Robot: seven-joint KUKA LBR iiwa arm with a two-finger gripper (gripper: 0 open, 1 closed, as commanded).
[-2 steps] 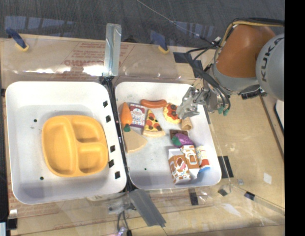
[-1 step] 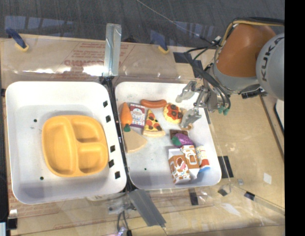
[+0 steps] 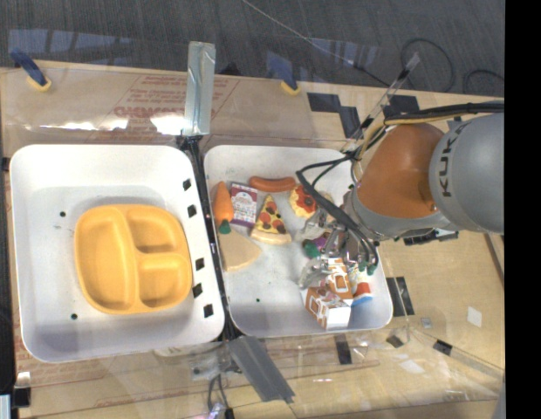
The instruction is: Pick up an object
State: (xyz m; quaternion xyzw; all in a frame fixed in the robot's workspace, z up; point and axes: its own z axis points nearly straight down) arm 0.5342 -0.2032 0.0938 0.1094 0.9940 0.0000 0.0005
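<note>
My gripper (image 3: pixel 333 250) low in right bin (image 3: pixel 279 317), near its right edge; grip state unclear. Cartons (image 3: pixel 330 302) just below, at near right corner. Pizza slice (image 3: pixel 271 219), carrot (image 3: pixel 222 206), sausage (image 3: pixel 272 182) toward far left. Yellow tray (image 3: pixel 131 257) in left bin (image 3: pixel 44 173).

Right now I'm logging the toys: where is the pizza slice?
The pizza slice lies in the right bin, toward its upper left, just right of the small purple carton and below the hot dog.

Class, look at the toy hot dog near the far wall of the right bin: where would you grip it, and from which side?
Grip the hot dog at mid-length, coming straight down, fingers across its narrow width. It lies flat, long and thin, with bare bin floor behind it.
</note>
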